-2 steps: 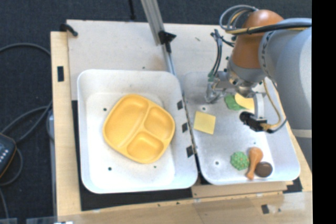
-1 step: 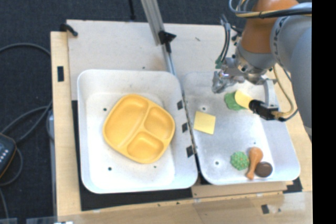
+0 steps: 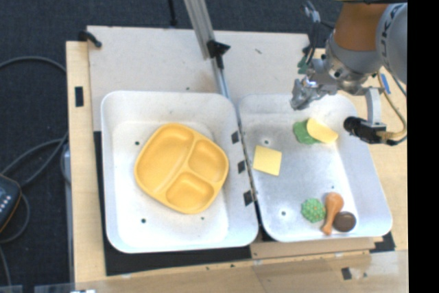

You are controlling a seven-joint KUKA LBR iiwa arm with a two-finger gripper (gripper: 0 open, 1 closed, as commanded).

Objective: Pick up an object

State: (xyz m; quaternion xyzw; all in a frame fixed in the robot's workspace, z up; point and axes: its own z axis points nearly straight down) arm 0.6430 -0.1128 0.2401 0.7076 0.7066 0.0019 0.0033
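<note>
The claw (image 3: pixel 302 97) hangs in the upper right of the frame, above the far rim of the right bin (image 3: pixel 357 168). Whether it stands apart or together cannot be told from this slant, and nothing shows within it. Just below it lie one yellow wedge (image 3: pixel 322 131) touching one green piece (image 3: pixel 302 132). One yellow square (image 3: pixel 267 160) lies near the bin's left wall. At the lower right sit one green bumpy piece (image 3: pixel 313 210) and one orange-and-brown drumstick-shaped toy (image 3: pixel 336 213), close together. The left bin (image 3: pixel 123 113) holds one yellow divided plate (image 3: pixel 181 167). Both bins rest on the surface (image 3: pixel 151 58).
</note>
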